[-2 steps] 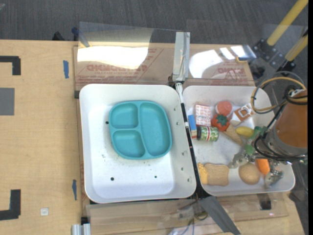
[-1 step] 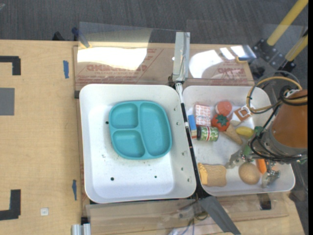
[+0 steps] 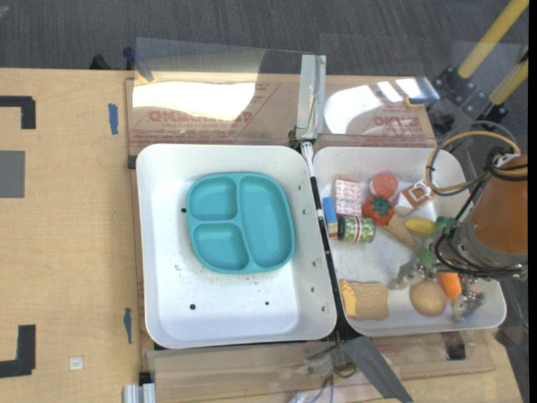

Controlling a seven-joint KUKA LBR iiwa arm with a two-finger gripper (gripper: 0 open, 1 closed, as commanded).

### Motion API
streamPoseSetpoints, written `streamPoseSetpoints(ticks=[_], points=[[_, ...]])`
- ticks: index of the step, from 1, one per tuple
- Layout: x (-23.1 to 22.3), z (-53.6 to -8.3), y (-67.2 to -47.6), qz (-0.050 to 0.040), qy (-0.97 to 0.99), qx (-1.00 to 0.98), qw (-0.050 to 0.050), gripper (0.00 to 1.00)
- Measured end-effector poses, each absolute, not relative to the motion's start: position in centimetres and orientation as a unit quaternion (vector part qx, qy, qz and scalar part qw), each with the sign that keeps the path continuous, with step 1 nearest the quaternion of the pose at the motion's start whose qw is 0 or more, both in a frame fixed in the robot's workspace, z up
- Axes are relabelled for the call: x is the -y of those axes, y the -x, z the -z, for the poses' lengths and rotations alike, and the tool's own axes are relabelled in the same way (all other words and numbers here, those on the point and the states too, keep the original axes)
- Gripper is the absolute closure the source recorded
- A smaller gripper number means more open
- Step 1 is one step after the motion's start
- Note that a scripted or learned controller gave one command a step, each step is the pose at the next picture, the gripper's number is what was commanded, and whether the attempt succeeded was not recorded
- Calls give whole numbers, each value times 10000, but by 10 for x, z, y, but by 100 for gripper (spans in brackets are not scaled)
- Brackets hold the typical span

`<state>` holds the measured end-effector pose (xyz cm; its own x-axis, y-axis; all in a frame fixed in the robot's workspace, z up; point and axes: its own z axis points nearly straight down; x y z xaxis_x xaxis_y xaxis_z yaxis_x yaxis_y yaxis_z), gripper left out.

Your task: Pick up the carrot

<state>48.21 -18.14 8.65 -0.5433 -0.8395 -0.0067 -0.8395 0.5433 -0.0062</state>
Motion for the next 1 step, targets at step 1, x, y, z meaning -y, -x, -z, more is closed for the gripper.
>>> streamPoseSetpoints(ticks=[1], points=[[178, -100, -487, 32, 4788, -8779, 107, 100]])
